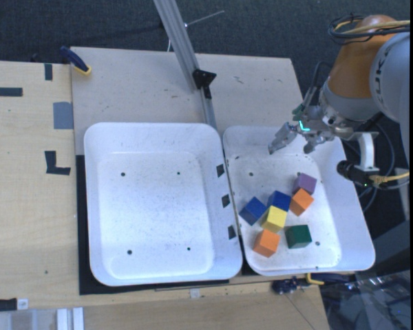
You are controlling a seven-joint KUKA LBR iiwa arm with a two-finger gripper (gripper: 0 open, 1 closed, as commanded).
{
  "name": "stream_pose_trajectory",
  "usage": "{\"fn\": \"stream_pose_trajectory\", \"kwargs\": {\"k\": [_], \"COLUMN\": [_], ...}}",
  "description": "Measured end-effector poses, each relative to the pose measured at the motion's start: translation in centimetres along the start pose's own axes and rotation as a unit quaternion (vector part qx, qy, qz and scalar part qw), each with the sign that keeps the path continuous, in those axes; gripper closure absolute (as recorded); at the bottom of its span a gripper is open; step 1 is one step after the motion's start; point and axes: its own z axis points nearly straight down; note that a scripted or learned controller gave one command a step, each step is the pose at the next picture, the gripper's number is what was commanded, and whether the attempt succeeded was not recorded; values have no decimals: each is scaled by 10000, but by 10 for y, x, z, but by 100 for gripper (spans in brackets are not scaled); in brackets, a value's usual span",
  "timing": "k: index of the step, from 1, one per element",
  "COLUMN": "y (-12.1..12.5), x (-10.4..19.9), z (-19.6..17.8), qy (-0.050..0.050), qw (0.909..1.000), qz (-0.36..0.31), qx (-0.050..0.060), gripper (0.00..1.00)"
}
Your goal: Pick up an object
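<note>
Gripper [294, 140] metal fingers spread, holding nothing | above right bin [351, 253] far end | blocks [279, 220] matte cubes clustered well apart, nearer camera

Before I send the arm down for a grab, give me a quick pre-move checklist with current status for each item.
1. Blocks available in right bin: ok, seven clustered there.
2. Gripper free of any load: ok, nothing between its fingers.
3. Gripper above a target: not ok, it hangs over the bin's far end, away from the purple block.
4. Target isolated: not ok, the purple block touches the orange block.
5. Fingers spread enough: ok, they look open.
</note>
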Motion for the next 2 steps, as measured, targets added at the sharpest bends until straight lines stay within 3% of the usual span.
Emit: {"fn": "stream_pose_trajectory", "kwargs": {"k": [1,2], "y": [1,0], "x": [0,4], "z": [-3,57], "qy": [-5,-11], "qw": [10000,10000], "qz": [-8,-8], "qx": [-22,-20], "gripper": [0,0]}}
